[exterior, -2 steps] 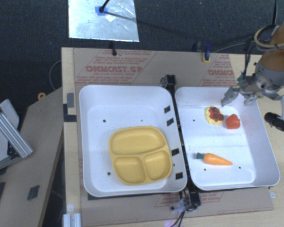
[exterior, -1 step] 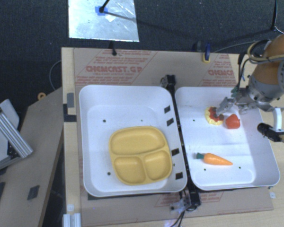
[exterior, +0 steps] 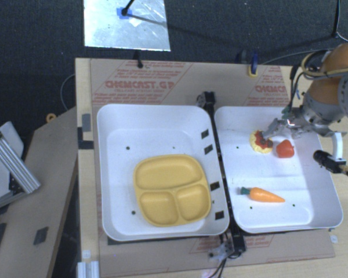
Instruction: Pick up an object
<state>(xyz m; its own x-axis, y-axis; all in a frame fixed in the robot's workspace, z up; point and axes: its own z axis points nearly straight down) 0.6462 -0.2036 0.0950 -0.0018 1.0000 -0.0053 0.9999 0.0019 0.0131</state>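
Three toy foods lie in the right bin (exterior: 301, 216). An orange carrot (exterior: 265, 195) with a green tip rests near the front. A small red fruit (exterior: 285, 149) sits toward the back, and just left of it is a yellow round piece with red on top (exterior: 260, 142). My gripper (exterior: 274, 131) reaches in from the right, low over the bin, with its tip at the upper right edge of the yellow piece and just above and left of the red fruit. Nothing is visibly held.
The left bin (exterior: 113, 155) holds a yellow three-compartment plate (exterior: 171, 189). A black divider (exterior: 216, 155) runs between the two bins. The arm's grey and orange wrist (exterior: 330, 91) stands over the right bin's far right corner.
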